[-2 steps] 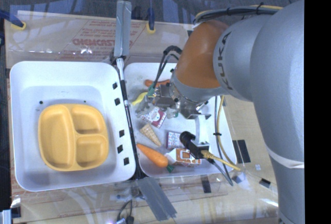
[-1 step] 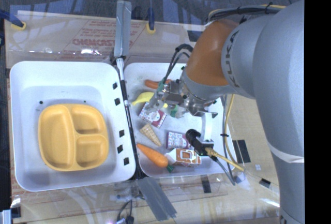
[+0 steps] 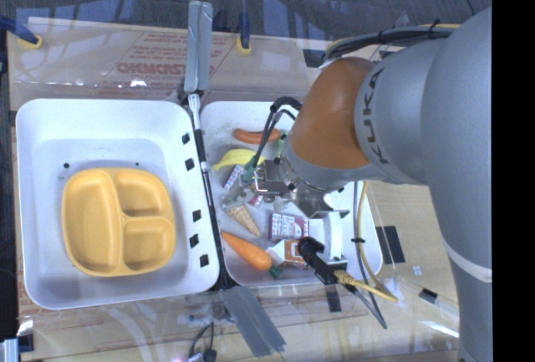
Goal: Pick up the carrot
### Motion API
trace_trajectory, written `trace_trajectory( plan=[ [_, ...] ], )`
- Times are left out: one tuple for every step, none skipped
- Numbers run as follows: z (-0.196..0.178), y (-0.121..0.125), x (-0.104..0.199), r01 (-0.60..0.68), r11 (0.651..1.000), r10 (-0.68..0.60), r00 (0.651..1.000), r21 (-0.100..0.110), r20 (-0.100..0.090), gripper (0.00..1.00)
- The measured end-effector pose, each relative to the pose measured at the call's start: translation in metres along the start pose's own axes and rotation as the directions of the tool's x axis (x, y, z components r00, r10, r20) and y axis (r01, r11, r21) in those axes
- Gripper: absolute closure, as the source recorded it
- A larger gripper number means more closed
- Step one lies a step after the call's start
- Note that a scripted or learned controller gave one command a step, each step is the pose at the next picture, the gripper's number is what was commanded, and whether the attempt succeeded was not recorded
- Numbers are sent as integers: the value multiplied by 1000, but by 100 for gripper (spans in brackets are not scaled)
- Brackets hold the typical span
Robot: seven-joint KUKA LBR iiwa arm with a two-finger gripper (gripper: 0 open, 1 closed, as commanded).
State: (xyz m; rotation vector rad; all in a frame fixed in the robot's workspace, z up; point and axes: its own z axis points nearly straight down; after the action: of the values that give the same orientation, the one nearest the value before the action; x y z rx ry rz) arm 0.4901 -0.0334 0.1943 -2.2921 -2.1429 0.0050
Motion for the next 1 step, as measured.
trace_trajectory(
  plan=[
    [33, -10, -65, 111, 994, -111, 994, 0, -1, 0]
  ],
)
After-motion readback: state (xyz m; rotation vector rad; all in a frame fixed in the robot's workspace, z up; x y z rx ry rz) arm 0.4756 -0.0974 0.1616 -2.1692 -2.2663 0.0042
